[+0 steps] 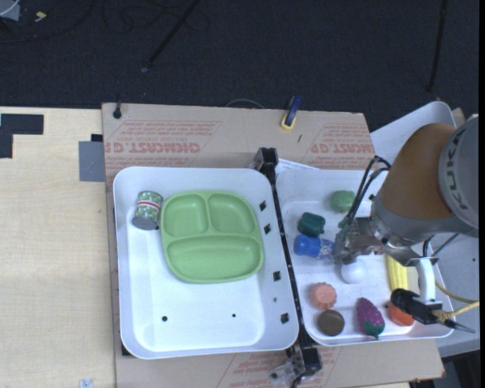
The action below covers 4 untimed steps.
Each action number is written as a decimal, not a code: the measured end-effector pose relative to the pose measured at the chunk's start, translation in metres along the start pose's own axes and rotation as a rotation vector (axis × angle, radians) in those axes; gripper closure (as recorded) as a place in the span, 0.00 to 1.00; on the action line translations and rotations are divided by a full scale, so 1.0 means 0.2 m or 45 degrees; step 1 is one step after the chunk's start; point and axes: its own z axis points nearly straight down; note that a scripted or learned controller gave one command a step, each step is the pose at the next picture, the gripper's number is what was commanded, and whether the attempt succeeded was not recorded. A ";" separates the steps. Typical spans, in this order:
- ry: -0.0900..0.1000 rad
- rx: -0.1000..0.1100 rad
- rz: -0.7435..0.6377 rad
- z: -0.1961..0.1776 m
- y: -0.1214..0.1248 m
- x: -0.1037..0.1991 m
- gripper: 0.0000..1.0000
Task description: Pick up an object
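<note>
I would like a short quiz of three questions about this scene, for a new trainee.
1. True or false: the green divided plate lies in the right bin.
2. Which thing lies nearest the end effector? A) the small can B) the blue object C) the purple object
3. Fill in: the small can lies beside the plate's ____ edge, as the camera sees it.

Key:
1. False. It lies in the left bin.
2. B
3. left
</note>
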 end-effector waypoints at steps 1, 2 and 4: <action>0.001 -0.002 -0.010 -0.24 0.02 0.04 1.00; 0.001 -0.001 -0.009 -0.43 0.02 0.04 1.00; 0.003 0.002 -0.014 -0.44 0.27 0.52 1.00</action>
